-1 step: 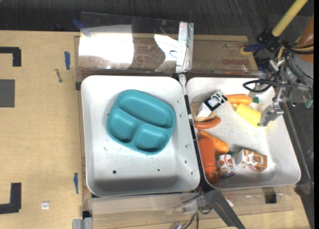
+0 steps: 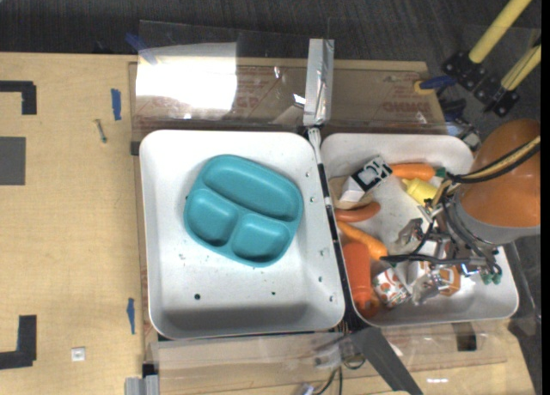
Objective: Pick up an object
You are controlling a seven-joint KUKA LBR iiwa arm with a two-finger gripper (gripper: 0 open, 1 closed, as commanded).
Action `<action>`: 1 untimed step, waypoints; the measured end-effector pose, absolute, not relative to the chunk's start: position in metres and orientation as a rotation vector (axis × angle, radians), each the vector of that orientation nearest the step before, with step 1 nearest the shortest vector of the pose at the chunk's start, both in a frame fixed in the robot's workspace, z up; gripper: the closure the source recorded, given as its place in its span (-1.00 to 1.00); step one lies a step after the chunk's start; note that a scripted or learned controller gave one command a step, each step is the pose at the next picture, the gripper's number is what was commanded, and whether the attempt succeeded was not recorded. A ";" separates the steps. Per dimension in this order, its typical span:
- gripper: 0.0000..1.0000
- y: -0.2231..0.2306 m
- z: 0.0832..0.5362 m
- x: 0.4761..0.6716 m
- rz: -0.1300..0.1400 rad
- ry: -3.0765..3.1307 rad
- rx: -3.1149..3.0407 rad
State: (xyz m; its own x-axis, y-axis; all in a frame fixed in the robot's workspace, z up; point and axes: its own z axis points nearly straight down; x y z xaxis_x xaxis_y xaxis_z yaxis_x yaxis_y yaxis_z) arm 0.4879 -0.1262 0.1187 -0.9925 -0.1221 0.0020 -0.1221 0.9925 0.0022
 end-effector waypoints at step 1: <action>-1.00 -0.106 0.102 0.499 0.026 -3.144 0.369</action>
